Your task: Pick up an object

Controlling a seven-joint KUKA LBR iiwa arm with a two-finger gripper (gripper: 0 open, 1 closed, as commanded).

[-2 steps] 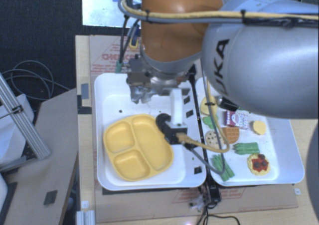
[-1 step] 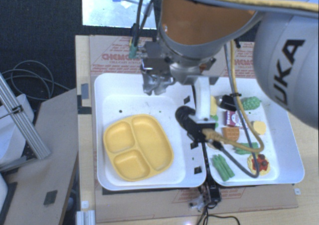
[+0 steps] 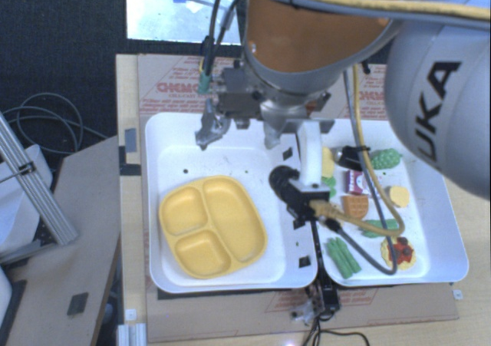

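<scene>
From the camera above the bench, the grey arm [image 3: 430, 68] with its orange band [image 3: 322, 7] reaches in from the right and hangs over the far part of the left bin [image 3: 153, 183]. The gripper [image 3: 239, 136] points down with its two metal fingers [image 3: 209, 131] spread well apart, and nothing sits between them. Below it, in the near half of the left bin, lies a yellow divided tray [image 3: 211, 223], flat on the bin floor and apart from the fingers. The right bin [image 3: 449, 248] holds a cluster of small toy foods: a green bumpy piece [image 3: 383, 159], a round yellow piece [image 3: 398, 196], an orange waffle-like piece [image 3: 354, 205], a green ridged stick [image 3: 343, 256] near the front, and a red-and-yellow piece [image 3: 402, 252]. A yellow cable [image 3: 360, 222] and a black cable [image 3: 368, 252] drape across that bin.
</scene>
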